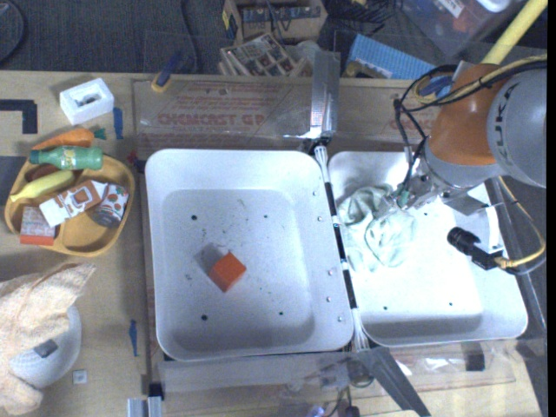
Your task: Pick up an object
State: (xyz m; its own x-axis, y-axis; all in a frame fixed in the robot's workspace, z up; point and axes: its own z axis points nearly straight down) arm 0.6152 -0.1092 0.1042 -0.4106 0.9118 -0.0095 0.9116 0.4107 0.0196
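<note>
A pale green crumpled cloth point(379, 224) lies in the upper left part of the right bin point(452, 311). My gripper point(406, 199) reaches down from the grey arm with the orange band point(465, 129) and touches the cloth's upper right edge. An orange block point(228, 271) rests in the middle of the left bin point(174, 181), next to a small grey piece point(209, 256).
A wooden bowl point(95, 237) with toy food stands left of the bins. A beige cloth point(39, 307) lies at the lower left. A black cable connector point(465, 241) hangs over the right bin. Boxes and clutter sit behind the bench.
</note>
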